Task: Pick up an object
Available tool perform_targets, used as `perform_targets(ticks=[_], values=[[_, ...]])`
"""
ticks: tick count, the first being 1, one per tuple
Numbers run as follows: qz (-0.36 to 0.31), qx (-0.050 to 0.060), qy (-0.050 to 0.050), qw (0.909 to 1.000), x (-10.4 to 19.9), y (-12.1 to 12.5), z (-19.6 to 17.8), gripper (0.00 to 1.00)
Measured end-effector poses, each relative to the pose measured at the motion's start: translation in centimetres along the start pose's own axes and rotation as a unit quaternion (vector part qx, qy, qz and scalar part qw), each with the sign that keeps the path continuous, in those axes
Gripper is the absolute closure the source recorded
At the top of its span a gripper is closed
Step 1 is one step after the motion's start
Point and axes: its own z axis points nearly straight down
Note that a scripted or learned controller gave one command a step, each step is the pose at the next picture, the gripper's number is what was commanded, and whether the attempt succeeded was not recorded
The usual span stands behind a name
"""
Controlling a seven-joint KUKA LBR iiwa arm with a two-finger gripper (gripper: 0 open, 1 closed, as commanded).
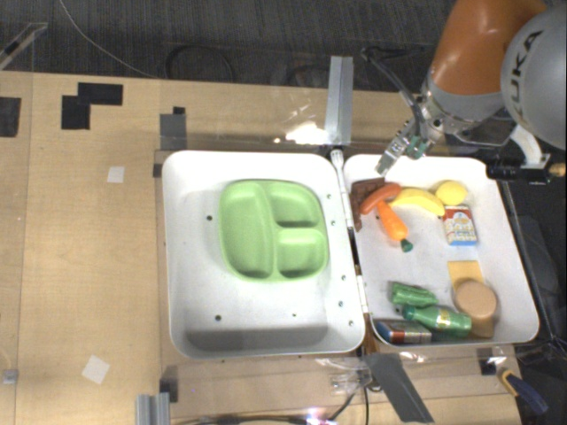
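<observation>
A: So, biggest first: the grey arm (pixel 496 51) with its orange band comes in from the upper right, above the far edge of the right bin (pixel 518 264).

B: And the left bin (pixel 190 264)?

A: It holds a green divided plate (pixel 271 229), lying flat near the middle.

B: The gripper?

A: The gripper (pixel 391 160) hangs tilted at the right bin's far left corner, above the toys. It pinches nothing; whether it is spread or pressed together I cannot tell.

B: What's there to pick?

A: A banana (pixel 420 201) just beside a lemon (pixel 451 190), an orange carrot (pixel 394 225) touching the banana's left end, a small carton (pixel 460 226), a tan round block (pixel 476 300), and green bottles (pixel 425 306) near the front wall.
</observation>
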Motion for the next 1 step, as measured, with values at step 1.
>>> perform_targets(ticks=[1], values=[[0.128,0.001,0.001,0.9917,3.2,3.36,-2.48,1.0]])
